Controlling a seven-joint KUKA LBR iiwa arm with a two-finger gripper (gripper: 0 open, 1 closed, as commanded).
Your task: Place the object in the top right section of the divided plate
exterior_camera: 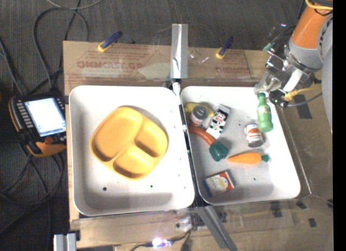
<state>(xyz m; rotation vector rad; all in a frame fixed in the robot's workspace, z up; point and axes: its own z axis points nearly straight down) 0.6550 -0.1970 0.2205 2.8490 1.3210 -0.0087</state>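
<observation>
Bright even overhead light, white bins (81, 190) slightly washed out, soft short shadows, mild overall softness, dim floor

Glossy yellow plastic plate (130, 141), smooth white bins (81, 190)

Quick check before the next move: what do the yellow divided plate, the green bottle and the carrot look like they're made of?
Divided plate: likely moulded plastic, matte yellow, with soft rounded ridges and even colour. Green bottle: probably plastic, slightly glossy, with a pale highlight near its neck; it hangs at the gripper. Carrot: looks like a toy, smooth uniform orange with a green stub, plastic or rubber; I can't tell which.
</observation>
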